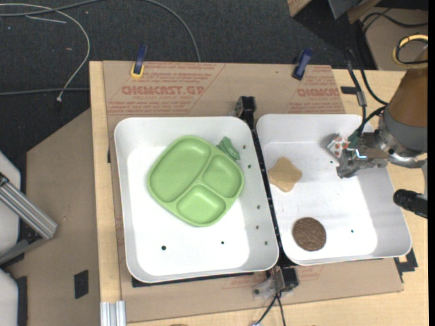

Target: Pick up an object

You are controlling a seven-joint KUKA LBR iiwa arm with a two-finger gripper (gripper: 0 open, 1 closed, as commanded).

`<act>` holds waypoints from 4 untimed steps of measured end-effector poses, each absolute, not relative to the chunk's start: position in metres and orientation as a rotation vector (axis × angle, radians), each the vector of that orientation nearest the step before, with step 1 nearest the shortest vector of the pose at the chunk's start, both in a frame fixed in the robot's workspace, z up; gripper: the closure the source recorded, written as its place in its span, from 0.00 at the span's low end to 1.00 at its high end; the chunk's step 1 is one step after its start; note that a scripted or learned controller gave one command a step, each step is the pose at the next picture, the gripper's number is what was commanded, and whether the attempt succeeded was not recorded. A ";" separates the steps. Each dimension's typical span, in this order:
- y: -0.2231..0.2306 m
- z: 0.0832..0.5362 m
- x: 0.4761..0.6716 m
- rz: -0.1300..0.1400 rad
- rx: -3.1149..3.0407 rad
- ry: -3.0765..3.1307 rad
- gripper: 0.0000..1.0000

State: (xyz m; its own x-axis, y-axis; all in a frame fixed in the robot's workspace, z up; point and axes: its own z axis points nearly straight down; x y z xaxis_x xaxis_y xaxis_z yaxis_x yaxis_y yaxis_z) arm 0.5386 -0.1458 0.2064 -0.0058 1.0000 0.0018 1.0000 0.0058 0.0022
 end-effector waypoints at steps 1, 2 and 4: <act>-0.092 0.221 0.541 0.005 2.214 2.228 1.00; -0.043 0.216 0.531 0.000 2.219 2.230 1.00; 0.060 0.222 0.522 0.000 2.218 2.233 1.00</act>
